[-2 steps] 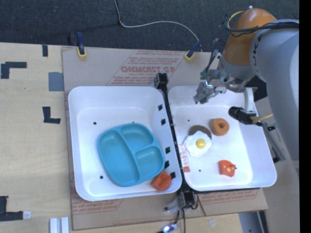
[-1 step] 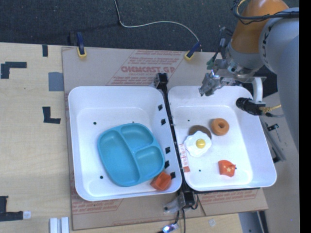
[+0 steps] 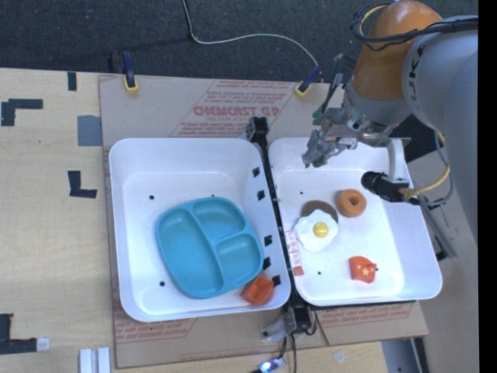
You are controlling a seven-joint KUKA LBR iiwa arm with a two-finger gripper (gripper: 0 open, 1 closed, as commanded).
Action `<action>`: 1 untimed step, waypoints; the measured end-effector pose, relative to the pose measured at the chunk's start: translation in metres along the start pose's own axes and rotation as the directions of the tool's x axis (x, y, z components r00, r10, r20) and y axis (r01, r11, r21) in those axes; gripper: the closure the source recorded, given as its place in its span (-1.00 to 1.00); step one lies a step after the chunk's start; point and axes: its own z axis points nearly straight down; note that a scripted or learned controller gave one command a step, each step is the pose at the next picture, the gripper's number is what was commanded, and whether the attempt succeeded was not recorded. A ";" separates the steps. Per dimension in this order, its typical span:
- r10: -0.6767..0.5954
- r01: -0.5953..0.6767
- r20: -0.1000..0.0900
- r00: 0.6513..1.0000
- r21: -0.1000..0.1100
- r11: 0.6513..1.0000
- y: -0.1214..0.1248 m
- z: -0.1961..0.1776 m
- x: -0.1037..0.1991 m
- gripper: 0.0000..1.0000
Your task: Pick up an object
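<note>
My gripper (image 3: 318, 152) hangs over the far left part of the right bin (image 3: 404, 286), above bare white floor and apart from every object. A brown donut (image 3: 352, 203) lies in the middle of that bin. A toy fried egg (image 3: 317, 231) rests left of it, overlapping a dark brown disc (image 3: 320, 207). A small red piece (image 3: 362, 268) sits near the bin's front. In the left bin (image 3: 128, 208), a blue divided plate (image 3: 210, 245) lies flat and an orange piece (image 3: 258, 289) sits at the front right corner.
The two bins meet at a black-clipped divider (image 3: 268, 200). A black part of the arm's fitting (image 3: 380, 183) juts out right of the donut. A cable (image 3: 256, 37) runs across the dark floor behind the bench.
</note>
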 end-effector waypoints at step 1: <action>-0.001 0.001 0.000 1.000 0.003 1.000 -0.029 0.010 0.047 1.00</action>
